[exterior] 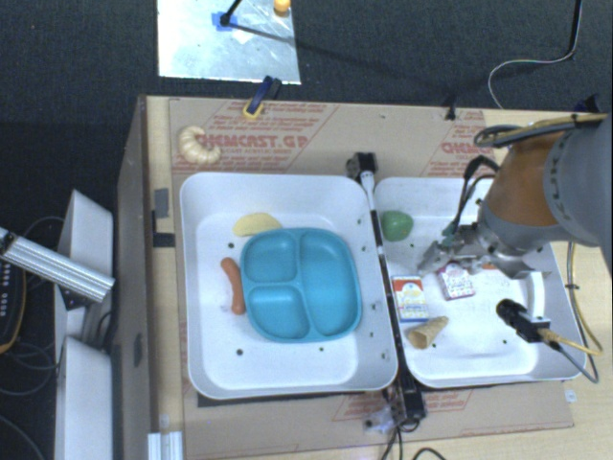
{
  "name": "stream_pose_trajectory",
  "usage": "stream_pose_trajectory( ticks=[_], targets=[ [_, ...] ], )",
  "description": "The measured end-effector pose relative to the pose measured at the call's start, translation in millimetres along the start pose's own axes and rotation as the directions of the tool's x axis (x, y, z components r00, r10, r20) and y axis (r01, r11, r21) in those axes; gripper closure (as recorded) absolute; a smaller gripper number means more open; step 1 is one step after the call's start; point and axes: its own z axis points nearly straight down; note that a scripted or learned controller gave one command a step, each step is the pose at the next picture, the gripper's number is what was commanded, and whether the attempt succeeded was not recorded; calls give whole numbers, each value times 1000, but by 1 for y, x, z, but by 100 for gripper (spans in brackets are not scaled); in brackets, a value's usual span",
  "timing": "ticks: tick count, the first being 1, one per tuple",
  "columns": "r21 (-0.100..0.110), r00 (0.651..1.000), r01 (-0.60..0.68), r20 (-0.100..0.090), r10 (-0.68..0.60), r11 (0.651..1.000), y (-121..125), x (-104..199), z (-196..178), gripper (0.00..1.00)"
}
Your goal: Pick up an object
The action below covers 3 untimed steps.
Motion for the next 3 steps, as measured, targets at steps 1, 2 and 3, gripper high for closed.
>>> stream_pose_trajectory(
  ticks=[1, 2, 3],
  targets=[
    [-3, 1000, 2, 1, -2, 1000, 96, -56, -17, 0],
    [-1, 1000, 1, 1, -1, 1000, 84, -75, -30, 0],
    [-1, 1000, 1, 1, -1, 1000, 69, -85, -10, 0]
  ],
)
